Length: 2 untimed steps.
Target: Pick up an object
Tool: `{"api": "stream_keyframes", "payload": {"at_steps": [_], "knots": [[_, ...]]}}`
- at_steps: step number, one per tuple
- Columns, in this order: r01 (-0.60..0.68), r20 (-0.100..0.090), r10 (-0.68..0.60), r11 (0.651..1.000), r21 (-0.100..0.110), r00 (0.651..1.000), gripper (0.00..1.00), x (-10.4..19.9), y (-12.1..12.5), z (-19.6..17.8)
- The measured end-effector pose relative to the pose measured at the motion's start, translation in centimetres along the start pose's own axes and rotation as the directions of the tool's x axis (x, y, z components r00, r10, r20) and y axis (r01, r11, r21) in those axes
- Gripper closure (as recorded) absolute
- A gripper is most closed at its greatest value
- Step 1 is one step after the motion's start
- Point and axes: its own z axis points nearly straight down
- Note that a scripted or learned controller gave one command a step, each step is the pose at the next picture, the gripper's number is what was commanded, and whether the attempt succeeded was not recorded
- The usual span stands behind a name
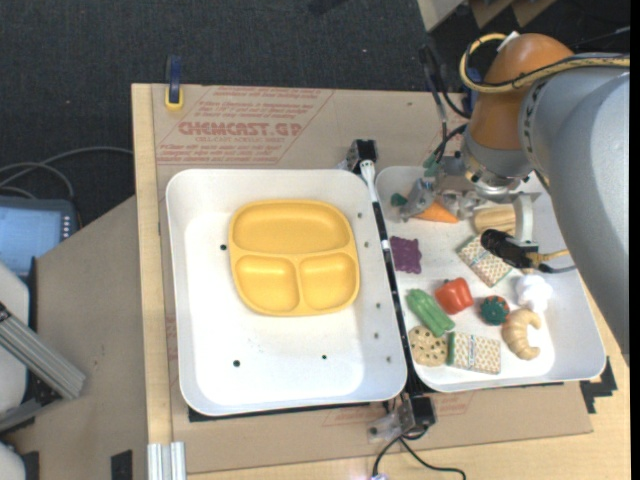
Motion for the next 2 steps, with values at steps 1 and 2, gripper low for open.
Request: {"api": "stream_keyframes", "payload": {"at_steps": [1,2], "knots": [[-0.004,-0.007,0.004,1.0,-0.012,1.0,0.0,-4.6,0.2,0.2],[0.001,-0.007,-0.001,1.0,-0.011,1.0,1.0,-4.3,0.2,-0.9]]}}
